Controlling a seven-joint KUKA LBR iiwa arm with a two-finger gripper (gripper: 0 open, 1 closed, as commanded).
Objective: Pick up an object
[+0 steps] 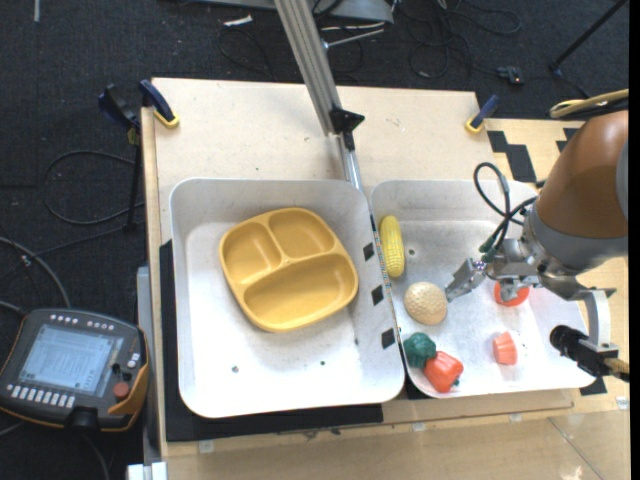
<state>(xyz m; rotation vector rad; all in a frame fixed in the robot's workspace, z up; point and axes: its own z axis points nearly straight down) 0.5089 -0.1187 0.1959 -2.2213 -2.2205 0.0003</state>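
I see the loose objects all in the right bin (pixel 455 200). A red piece (pixel 511 294) lies near that bin's right edge, right beside the gripper (pixel 478 273) and partly tucked under the wrist; I cannot tell whether they touch. The gripper hangs low over the middle of the bin, and from this angle I cannot tell whether it is spread or closed. I see nothing held in it.

A small orange block (pixel 503 348) sits toward the front right corner, apart from the rest. A beige ball (pixel 426 303) lies left of the gripper, near the bin's middle. A yellow corn cob (pixel 392 245) lies lengthwise along the left edge. In the front left corner a dark green piece (pixel 418 346) rests just beside a red pepper (pixel 443 370); those two look to be touching.

The left bin (pixel 200 358) carries a yellow divided plate (pixel 288 268) near its centre. A metal pole (pixel 312 58) slants down to the bench's back edge between the bins. A teach pendant (pixel 70 368) lies off the bench, by its front left corner.
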